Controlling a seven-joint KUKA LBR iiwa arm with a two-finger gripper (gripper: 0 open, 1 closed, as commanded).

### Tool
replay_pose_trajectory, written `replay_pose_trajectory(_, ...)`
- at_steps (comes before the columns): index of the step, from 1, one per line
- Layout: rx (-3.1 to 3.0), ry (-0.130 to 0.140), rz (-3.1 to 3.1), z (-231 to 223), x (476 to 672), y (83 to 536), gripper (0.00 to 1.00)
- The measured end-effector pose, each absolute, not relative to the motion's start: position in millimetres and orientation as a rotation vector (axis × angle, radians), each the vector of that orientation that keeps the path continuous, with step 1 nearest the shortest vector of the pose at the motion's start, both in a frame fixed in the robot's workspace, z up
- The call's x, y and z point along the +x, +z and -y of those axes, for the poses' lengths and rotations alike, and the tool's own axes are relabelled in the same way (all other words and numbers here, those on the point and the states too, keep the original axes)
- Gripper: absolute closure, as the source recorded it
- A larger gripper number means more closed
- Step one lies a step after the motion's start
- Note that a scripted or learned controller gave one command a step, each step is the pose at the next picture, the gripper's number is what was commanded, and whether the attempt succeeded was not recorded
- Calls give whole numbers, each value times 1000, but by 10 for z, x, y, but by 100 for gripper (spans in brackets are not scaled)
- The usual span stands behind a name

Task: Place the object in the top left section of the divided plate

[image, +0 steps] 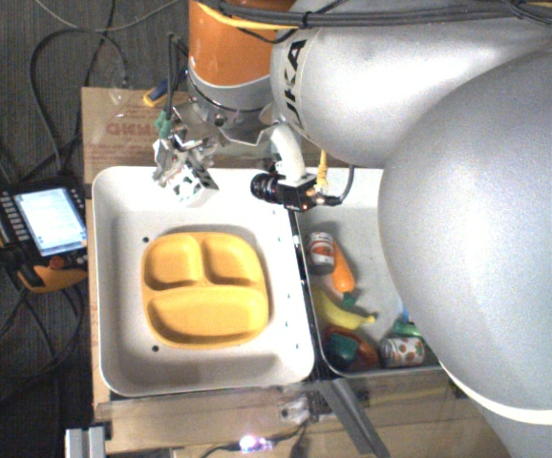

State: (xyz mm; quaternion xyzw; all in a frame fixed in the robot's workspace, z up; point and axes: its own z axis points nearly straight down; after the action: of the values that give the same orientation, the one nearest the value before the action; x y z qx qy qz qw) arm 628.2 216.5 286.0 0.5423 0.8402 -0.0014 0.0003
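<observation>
Hovering over left bin (114,284), gripper (182,165) sits above far rim, beyond yellow divided plate (204,287). Small white-green object (190,185) appears clamped between closed fingers. Step judged: carry phase. Next move: shift over plate's top left section, lower, release.

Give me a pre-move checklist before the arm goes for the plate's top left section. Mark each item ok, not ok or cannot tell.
1. Divided plate sits flat in the left bin: ok.
2. Top left section free of other items: ok.
3. Hand is over the left bin's upper edge, above and apart from the plate: ok.
4. Object secured in the hand: cannot tell; the shapes at its tip are too cluttered to read.
5. Path from the hand down to the section free of obstacles: ok.
6. Spare items, the banana and carrot, lie in the right bin, away from the plate: ok.
</observation>
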Motion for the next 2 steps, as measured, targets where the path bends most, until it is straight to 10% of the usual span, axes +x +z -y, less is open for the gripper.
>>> replay_pose_trajectory(1,1921,-7,-2487,-1874,5953,2665,100)
replay_pose_trajectory(2,2173,-8,-2270,-1676,6264,2221,100)
